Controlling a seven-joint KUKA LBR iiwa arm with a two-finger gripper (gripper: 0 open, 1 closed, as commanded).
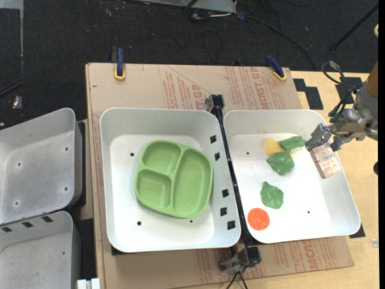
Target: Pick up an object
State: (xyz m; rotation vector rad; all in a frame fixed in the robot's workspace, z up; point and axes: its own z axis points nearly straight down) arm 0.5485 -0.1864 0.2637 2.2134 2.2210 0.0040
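Camera view looks down at a slant on a cardboard-topped bench [162,83] holding two shallow white bins side by side. Left bin [114,161] holds a light green plate [174,178] with three compartments, lying flat near the middle of the bin floor.

Right bin [337,209] holds several small things. A yellow piece [272,145] lies toward the far side, with a green piece [292,142] just to its right, the two touching or nearly so. Just below them sits a second green piece [281,162], crumpled in shape. Nearer the camera is a third green piece [271,195], and below it, close to the bin's near wall, a flat orange disc [258,219].

Arm [367,110] reaches in from the right edge of the picture, over the right bin's far right corner. Its gripper [320,138] hangs above the bin's right side, just right of the green piece by the yellow one. Whether the gripper is apart or together cannot be told at this angle. A pale, pinkish rectangular tag [326,162] lies just below the gripper on the bin's right slope; whether it touches the gripper cannot be told.

Two clamps [120,63] grip the bench's far edge, one at each side. More white trays [36,161] sit left of the bench.
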